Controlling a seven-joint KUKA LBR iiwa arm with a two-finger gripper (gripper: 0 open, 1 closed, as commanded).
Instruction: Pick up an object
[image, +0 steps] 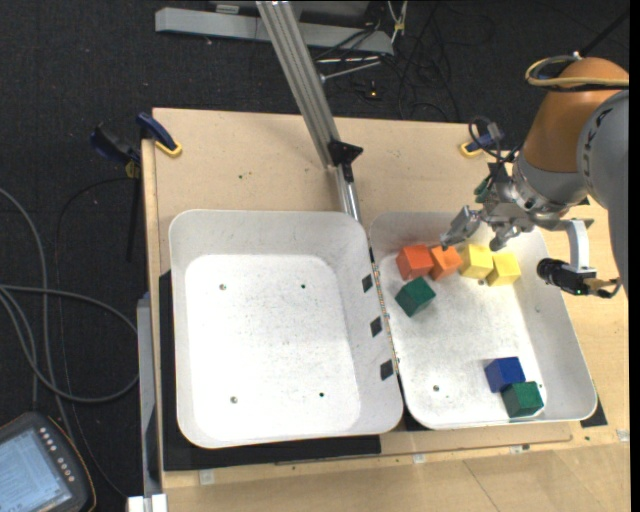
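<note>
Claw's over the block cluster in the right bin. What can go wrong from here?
1. The two orange blocks and two yellow blocks sit packed in a row below the claw; descending there may wedge on a neighbour or shove the row instead of gripping one.
2. The green block lies just beside the orange ones, so a push could knock it toward the bin wall.
3. The row sits near the bin's far rim, leaving little room for approach.

Two bins (190, 300) lie side by side on the surface (250, 160); blocks (478, 263) cluster in the right bin's (570, 350) far end, two more (513, 386) near its front right corner.
</note>
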